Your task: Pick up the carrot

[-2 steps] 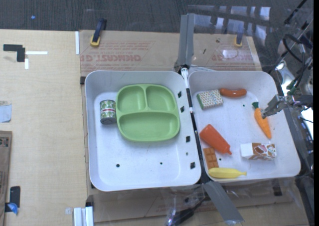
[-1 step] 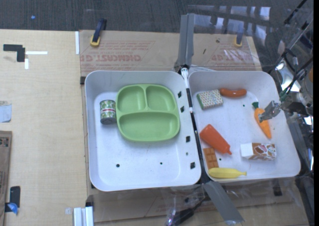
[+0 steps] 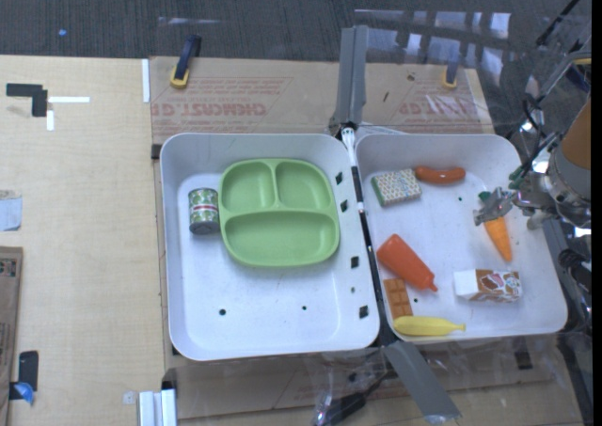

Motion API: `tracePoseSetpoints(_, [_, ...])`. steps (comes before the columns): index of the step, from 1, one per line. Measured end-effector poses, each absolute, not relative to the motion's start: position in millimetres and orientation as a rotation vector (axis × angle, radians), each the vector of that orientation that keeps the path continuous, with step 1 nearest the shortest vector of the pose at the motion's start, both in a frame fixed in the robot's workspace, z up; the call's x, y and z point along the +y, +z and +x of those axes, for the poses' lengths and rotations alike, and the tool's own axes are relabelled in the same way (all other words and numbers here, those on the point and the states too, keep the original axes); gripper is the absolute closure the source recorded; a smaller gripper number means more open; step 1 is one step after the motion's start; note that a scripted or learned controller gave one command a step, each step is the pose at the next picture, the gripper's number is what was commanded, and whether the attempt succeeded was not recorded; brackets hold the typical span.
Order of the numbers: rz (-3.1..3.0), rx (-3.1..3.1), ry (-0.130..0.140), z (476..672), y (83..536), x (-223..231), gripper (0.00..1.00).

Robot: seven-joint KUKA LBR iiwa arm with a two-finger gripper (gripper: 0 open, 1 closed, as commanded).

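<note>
The carrot (image 3: 499, 235) lies in the right bin (image 3: 442, 227) near its right wall. It is orange, with a grey-green leafy top pointing up and left and its tip pointing toward the front. My gripper (image 3: 525, 197) reaches in from the right edge and sits just right of the carrot's leafy top, close to it or touching it. The arm's grey body and orange band rise at the far right.
The right bin also holds a red sausage (image 3: 439, 173), a speckled box (image 3: 396, 186), an orange bottle (image 3: 406, 261), a waffle-like piece (image 3: 399, 299), a banana (image 3: 428, 325) and a small carton (image 3: 487, 284) just below the carrot. The left bin holds a green divided plate (image 3: 279, 212) and a can (image 3: 202, 210).
</note>
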State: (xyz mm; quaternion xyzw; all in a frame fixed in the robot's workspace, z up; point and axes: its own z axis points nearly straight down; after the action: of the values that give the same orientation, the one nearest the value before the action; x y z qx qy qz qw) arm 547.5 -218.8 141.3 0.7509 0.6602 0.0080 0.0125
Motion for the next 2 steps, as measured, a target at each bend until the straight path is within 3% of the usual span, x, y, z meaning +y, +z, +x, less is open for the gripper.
tracePoseSetpoints(1, [2.224,2.217,0.016,575.8,94.9,-210.8,0.0])
tracePoseSetpoints(2, [2.226,2.214,0.008,574.4,102.9,-213.3,1.0])
